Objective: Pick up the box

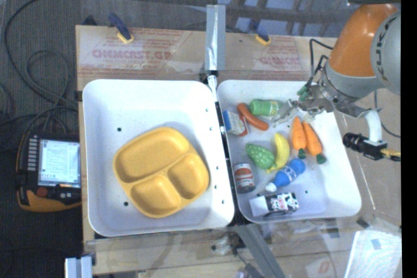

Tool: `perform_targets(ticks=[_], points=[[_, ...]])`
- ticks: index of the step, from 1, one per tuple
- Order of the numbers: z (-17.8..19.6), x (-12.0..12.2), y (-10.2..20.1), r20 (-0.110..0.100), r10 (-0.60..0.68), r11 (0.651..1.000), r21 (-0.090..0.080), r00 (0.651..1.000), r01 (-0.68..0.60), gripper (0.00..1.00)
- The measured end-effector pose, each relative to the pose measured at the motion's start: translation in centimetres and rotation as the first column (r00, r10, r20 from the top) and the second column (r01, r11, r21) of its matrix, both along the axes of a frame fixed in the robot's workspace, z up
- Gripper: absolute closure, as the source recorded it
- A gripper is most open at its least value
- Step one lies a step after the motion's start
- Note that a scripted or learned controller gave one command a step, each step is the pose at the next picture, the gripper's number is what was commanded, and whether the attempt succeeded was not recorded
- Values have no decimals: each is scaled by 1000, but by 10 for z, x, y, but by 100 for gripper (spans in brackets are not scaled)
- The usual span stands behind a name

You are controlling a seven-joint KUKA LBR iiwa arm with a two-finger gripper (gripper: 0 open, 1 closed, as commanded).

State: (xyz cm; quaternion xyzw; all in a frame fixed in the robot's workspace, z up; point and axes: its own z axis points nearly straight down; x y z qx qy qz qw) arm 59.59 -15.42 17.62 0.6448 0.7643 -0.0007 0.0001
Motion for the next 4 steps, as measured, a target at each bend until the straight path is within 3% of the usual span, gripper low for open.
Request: perform_targets(ticks=[1,2,3,4], points=[[-42,-60,3,-2,79,997,3,997,-79,0],[-34,-60,5,-3,79,997,6,997,-79,100],[7,-37,108,-2,-148,989,1,989,148,100],[7,-38,108,-2,-148,989,0,989,148,0]])
